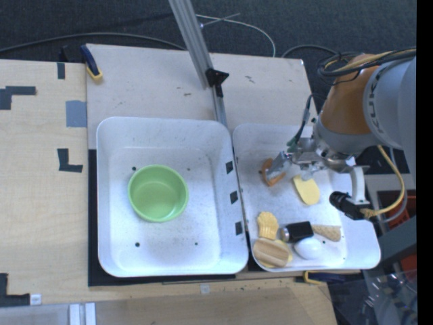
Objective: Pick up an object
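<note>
My gripper (289, 161) hangs low over the upper part of the right bin (252, 141), under the grey and orange wrist. A small orange-brown item (272, 172) lies right at its left tip, touching or nearly touching it. Just below the gripper, on the bin floor, lies a flat yellow piece (307, 190). Further toward the front edge sit a ridged yellow item (267, 225), a tan bread-like piece (272, 252), a black and silver object (296, 231), a white rounded object (310, 248) and a tan wedge (328, 233).
The left bin (115, 141) holds a green bowl (158, 193). A slanted metal pole (193, 29) with a black clamp stands behind the bins. Cables and a black connector (344, 205) hang beside the wrist on the right. The wall between the bins runs just left of the orange-brown item.
</note>
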{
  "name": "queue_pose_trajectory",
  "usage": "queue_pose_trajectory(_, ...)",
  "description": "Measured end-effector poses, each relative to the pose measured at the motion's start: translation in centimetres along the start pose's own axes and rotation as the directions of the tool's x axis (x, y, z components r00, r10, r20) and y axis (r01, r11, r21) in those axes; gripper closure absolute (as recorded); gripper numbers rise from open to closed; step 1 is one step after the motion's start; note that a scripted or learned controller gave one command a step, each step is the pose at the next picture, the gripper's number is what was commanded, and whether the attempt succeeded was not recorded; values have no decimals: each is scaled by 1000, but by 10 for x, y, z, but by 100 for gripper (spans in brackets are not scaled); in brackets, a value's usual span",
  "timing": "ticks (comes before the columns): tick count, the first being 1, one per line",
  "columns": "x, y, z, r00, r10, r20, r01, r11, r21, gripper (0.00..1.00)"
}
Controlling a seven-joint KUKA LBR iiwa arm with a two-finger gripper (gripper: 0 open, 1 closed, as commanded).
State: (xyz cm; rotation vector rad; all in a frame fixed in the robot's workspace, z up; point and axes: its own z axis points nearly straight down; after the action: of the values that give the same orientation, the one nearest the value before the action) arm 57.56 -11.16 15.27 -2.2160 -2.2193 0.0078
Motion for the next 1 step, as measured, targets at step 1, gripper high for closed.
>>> queue_pose_trajectory(1, -4, -10, 51, 1000, 1, 0, -1, 1000, 0, 0)
